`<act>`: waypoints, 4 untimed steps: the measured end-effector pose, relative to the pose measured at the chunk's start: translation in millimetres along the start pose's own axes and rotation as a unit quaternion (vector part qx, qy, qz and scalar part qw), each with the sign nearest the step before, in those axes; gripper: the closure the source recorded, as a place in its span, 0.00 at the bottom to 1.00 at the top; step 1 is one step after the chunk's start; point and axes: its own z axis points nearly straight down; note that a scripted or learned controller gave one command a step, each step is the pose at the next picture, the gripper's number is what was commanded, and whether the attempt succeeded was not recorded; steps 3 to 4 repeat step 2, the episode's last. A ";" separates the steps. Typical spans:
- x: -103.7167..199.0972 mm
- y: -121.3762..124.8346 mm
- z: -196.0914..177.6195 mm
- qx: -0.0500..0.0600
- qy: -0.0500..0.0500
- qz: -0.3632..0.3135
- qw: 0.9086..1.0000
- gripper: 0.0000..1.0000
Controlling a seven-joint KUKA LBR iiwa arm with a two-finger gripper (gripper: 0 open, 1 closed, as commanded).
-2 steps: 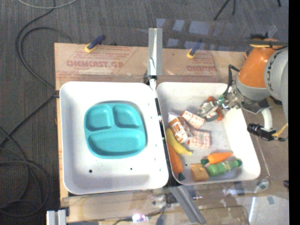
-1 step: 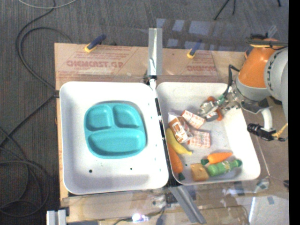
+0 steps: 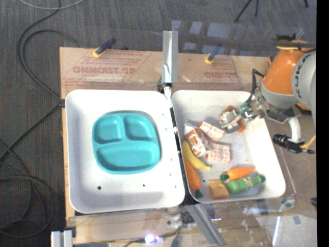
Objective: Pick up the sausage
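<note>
Gripper point(image 3: 232, 118) hangs over the far right part of the right bin point(image 3: 275, 161), low and tilted, apparently positioned for a descent into the pile. Whether anything sits between its tips cannot be told.

Likely sausage point(image 3: 192, 178): the orange-brown piece lying along the bin's left wall toward the near left corner, touching the banana point(image 3: 194, 157); identification uncertain. It is well apart from the gripper. A carrot point(image 3: 240, 172) and green item point(image 3: 243, 183) lie by the near edge.

Left bin point(image 3: 77, 153) holds a teal tray point(image 3: 126, 142).
</note>
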 end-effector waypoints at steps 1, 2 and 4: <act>32.8 52.9 -152.7 0.008 -0.001 0.031 0.999 1.00; 32.8 53.4 -161.7 0.009 -0.003 0.031 0.999 1.00; 32.8 53.4 -161.7 0.009 -0.003 0.031 0.999 1.00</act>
